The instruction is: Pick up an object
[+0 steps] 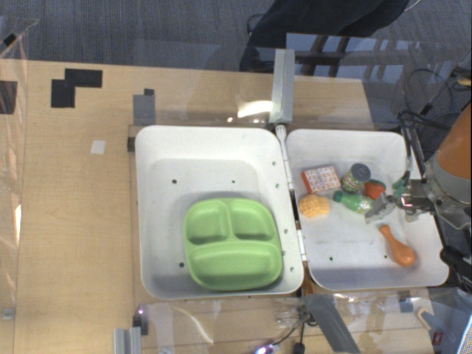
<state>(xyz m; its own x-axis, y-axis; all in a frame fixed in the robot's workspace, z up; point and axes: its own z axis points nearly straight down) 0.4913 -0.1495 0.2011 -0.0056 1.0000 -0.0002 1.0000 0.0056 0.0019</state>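
Two shallow white bins are shown side by side on a wooden bench [66, 220]. The left bin [158, 168] is occupied by a green divided tray [232, 243] with three compartments. The right bin [346, 260] contains a cluster of small items: a patterned red-and-white box [321, 178], a yellow bumpy ball-like toy [315, 207], a round grey-lidded can [359, 175], a green bottle-shaped item [352, 202], a red-orange rounded piece [375, 190], and an orange gourd-shaped toy [399, 248] with a narrow neck and bulbous end. The gripper [383, 209] is seen entering from the right, low over the right bin; whether anything lies between its fingers cannot be told, nor can their spread. The green bottle-shaped item lies just beside the fingertips on their left, seemingly touching. The red-orange piece sits just behind the fingers, and the can farther behind. The orange gourd-shaped toy lies near the fingers on the front side, apart from them. The box and yellow toy are placed well to the left of the fingers.
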